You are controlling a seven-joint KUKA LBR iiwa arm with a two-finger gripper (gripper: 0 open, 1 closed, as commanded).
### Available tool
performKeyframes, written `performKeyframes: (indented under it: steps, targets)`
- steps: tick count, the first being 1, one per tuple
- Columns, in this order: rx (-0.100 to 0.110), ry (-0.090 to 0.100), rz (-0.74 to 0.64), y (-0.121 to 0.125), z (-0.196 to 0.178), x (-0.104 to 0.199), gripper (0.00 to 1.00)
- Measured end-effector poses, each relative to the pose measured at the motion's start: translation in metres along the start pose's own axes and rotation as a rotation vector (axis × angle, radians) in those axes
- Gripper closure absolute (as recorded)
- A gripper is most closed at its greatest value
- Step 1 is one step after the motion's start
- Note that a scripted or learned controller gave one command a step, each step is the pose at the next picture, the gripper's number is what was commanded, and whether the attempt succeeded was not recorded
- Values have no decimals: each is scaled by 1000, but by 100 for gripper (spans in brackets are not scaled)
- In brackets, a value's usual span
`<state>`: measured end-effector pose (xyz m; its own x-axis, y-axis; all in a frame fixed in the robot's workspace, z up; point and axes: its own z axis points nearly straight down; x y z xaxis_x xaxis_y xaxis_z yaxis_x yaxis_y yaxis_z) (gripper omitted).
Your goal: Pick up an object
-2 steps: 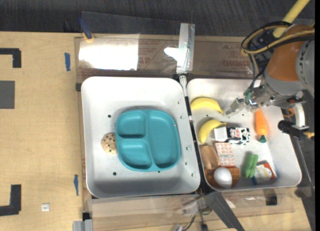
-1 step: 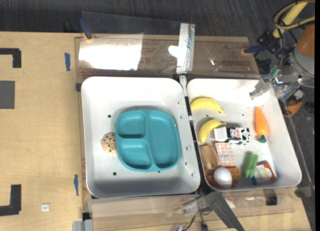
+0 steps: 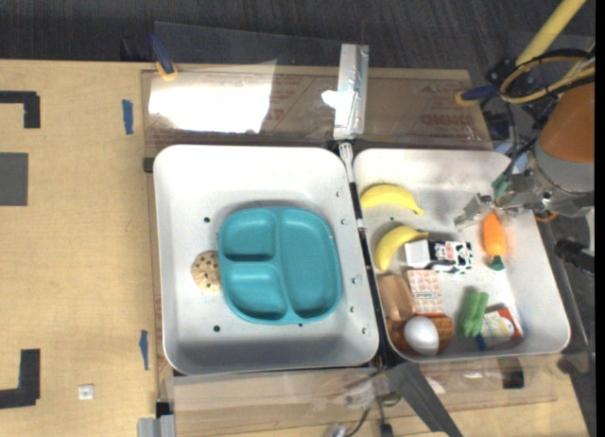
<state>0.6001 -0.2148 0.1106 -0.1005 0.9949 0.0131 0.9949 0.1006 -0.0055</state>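
My gripper [image 3: 498, 199] hangs over the far right part of the right bin [image 3: 444, 168], reaching in from the right under the orange wrist band. Just below it lies an orange carrot [image 3: 493, 237]; I cannot tell whether they touch. Further left in the same bin are two yellow bananas [image 3: 389, 201] [image 3: 395, 243]. A small white carton with black patches [image 3: 444, 254] lies beside the carrot. Toward the front sit a white egg [image 3: 422, 335], a green item [image 3: 472, 312], a reddish packet [image 3: 427, 293] and a small colourful pack [image 3: 500, 326].
The left bin [image 3: 180, 199] holds a teal divided plate [image 3: 280, 263] and a cookie [image 3: 205, 270] on its left. A metal divider [image 3: 352, 90] stands behind the bins. Yellow cables [image 3: 539, 80] run at the far right.
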Motion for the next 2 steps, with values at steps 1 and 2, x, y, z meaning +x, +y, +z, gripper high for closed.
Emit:
performKeyframes:
  steps: [1,2]
  targets:
    - [-9,0,30,-12,18,8,0]
    - [-7,-7,29,-13,12,5,100]
